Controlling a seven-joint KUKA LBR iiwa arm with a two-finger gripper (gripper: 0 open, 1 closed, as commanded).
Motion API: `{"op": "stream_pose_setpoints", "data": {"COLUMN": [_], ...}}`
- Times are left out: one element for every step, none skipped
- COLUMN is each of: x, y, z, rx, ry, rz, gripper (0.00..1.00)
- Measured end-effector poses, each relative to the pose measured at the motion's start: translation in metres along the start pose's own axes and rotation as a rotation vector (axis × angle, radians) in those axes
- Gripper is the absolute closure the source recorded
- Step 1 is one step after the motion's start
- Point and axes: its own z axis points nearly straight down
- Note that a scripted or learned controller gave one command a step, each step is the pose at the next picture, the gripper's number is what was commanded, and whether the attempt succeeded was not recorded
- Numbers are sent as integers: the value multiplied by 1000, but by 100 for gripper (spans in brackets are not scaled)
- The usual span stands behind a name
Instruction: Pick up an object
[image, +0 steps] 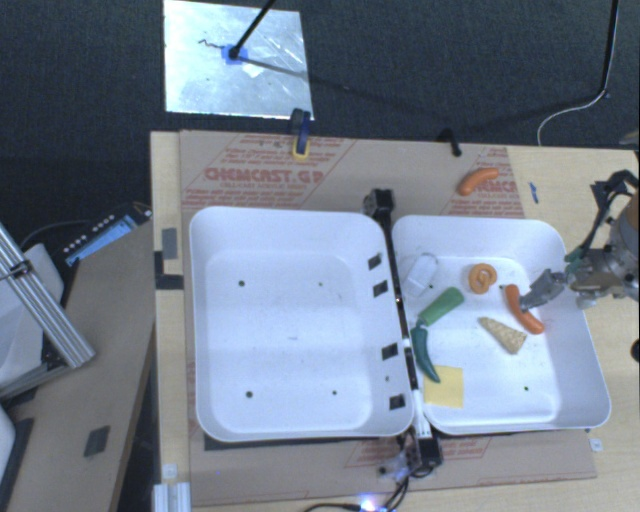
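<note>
The end effector (545, 287) reaches into the right bin (590, 395) beside an orange sausage (523, 308), positioned to grasp; its grip state is unclear.

My counter (165, 330) carries a printed cardboard sheet (270, 170). On that sheet two white bins sit side by side, the left bin (290, 325) touching the right bin (540, 400). An orange sausage-shaped toy (478, 181) lies on the cardboard behind the right bin.
</note>
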Motion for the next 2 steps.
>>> {"op": "stream_pose_setpoints", "data": {"x": [0,53], "y": [1,103], "z": [-11,-35], "rx": [-3,-10], "ry": [0,-1], "rz": [-3,-8], "gripper": [100,100]}}
